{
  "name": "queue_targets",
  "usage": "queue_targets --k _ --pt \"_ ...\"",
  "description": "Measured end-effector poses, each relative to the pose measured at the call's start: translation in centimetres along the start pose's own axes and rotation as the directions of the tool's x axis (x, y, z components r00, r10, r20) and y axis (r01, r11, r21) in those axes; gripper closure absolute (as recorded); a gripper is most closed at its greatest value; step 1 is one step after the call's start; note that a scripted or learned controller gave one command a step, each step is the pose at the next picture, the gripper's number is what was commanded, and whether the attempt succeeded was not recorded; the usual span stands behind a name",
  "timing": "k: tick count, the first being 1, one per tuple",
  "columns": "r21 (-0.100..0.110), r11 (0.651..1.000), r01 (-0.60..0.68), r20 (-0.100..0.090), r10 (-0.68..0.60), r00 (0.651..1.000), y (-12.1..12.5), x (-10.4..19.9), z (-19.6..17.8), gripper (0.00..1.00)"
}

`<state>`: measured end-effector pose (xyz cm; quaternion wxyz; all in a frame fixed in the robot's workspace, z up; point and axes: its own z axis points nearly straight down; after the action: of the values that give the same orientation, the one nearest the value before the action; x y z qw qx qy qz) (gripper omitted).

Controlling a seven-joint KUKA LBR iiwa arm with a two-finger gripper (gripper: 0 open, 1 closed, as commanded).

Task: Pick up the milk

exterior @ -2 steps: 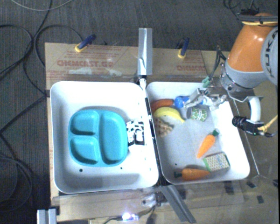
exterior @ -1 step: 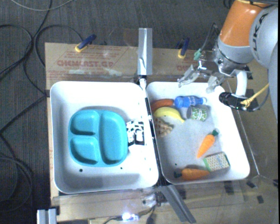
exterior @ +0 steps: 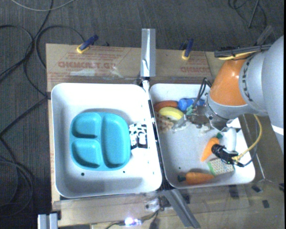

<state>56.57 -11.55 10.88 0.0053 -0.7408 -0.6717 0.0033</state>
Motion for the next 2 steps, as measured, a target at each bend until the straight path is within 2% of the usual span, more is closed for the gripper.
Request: queue_targets --k 1,2 --pt "-0.024 1.000 0.010 0.002 -0.010 1.000 -6.8 -2.4 2.0 0.00" --pt "-0.004 0.984 0.177 0.000 -0.177 0.984 -7.3 -10.7 -3.8 0.00"
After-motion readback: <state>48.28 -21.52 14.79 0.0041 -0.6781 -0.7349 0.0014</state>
